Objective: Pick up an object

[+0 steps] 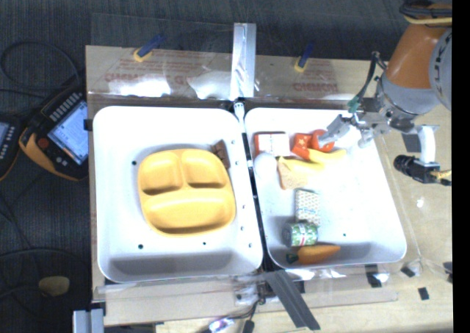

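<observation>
In the right bin (382, 199) — pincer (339, 128) over a banana (323, 154), labels unreadable

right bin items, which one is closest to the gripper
The red item with the yellow piece, right beside the gripper; the green can and carrot lie far off.

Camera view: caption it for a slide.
Gripper reaches over the right bin toward a red item; yellow tray left.

Two bins side by side on bench (103, 67). Left bin (117, 177) holds divided tray (187, 190), small block (219, 151) at tray's far right corner. Right bin (367, 206): box (269, 142), banana (321, 154) along far wall; carton (308, 205) mid-bin; can (302, 234), then carrot (318, 253) nearest front wall. Claw (345, 127) over far right corner
</observation>
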`<state>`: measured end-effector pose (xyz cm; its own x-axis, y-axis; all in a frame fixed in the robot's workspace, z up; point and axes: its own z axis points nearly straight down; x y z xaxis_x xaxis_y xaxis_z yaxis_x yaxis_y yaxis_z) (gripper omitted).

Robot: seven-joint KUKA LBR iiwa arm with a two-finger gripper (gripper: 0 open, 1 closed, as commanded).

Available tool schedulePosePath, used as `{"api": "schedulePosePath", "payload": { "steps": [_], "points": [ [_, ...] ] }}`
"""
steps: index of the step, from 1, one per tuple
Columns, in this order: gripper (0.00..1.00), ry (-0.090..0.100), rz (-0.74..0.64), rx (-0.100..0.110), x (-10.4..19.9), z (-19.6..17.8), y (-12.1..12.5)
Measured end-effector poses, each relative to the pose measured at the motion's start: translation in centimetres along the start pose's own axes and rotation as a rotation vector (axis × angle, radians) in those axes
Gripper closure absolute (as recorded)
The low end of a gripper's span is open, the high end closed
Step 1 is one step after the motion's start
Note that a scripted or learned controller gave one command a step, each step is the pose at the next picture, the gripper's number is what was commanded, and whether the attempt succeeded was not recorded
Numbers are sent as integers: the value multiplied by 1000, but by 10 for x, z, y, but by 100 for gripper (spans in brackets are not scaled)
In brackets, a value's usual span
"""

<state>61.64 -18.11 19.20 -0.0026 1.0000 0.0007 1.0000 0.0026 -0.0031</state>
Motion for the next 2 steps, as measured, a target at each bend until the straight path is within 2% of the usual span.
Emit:
{"api": "schedulePosePath", "payload": {
  "steps": [1,2],
  "points": [
    [0,-3,177,0,-42,-31,-8],
    [0,-5,86,-2,-12,92,41]
  ]
}}
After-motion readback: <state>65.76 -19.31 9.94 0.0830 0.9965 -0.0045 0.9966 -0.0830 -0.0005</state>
